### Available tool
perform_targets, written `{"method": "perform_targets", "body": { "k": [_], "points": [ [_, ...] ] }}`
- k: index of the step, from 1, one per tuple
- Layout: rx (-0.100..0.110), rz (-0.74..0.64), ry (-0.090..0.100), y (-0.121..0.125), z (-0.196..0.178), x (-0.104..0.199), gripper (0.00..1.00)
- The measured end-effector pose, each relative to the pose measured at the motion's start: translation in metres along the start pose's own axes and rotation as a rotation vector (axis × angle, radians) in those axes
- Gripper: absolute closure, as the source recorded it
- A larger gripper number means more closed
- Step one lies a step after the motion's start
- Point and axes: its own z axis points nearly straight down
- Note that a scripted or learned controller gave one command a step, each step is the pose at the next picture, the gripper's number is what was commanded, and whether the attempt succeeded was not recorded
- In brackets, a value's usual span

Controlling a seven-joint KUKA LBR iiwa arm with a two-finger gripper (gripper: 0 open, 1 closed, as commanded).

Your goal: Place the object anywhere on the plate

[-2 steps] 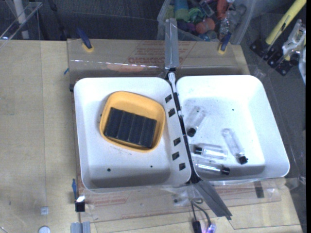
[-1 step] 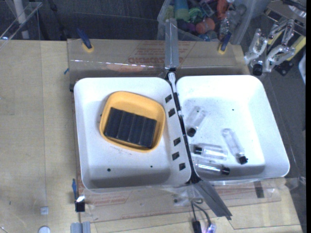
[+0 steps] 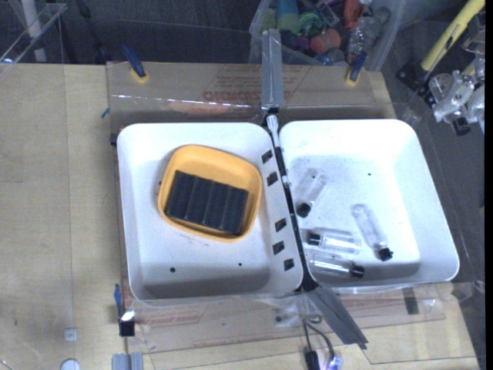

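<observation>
A yellow square plate (image 3: 209, 192) sits in the left white bin (image 3: 139, 230). A dark, ribbed rectangular object (image 3: 208, 202) lies flat on the plate and covers most of its floor. My gripper (image 3: 456, 100) is a pale metal shape at the upper right, outside the right bin and well away from the plate. Nothing shows in its grasp.
The right white bin (image 3: 416, 176) holds several clear tubes with black caps, such as one (image 3: 310, 190) near the divider and another (image 3: 368, 228) further right. A clear box of colourful toys (image 3: 323, 14) stands behind the bins. A divider strip (image 3: 279, 206) runs between the bins.
</observation>
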Motion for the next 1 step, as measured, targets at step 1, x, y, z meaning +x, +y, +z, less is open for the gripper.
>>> {"method": "perform_targets", "body": {
  "k": [1],
  "points": [
    [0.004,-0.057,-0.001,-0.0541,-0.0001,0.0673,1.0]
  ]
}}
